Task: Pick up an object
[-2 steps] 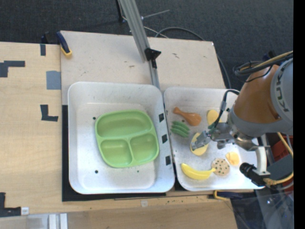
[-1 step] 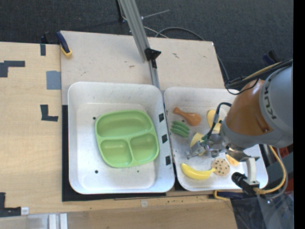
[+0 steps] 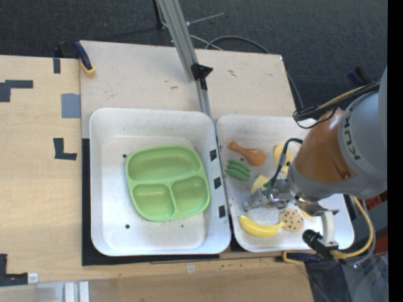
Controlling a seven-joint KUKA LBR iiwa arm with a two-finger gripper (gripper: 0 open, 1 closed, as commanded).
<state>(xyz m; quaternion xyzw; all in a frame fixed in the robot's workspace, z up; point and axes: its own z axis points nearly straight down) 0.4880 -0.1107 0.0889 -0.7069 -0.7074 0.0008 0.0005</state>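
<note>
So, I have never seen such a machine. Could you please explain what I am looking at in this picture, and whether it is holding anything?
This is one camera fixed above a bench, looking down at a slant. The grey and orange shape on the right is a robot arm. At its end is a pincer for grasping things; it hangs low over the right bin, but I cannot tell if it holds anything. Two shallow white bins sit side by side. The left bin contains a green divided plate. The right bin contains toy food: a banana, a cookie, a brown drumstick and a small green item. The job is to pick up one object.
</note>
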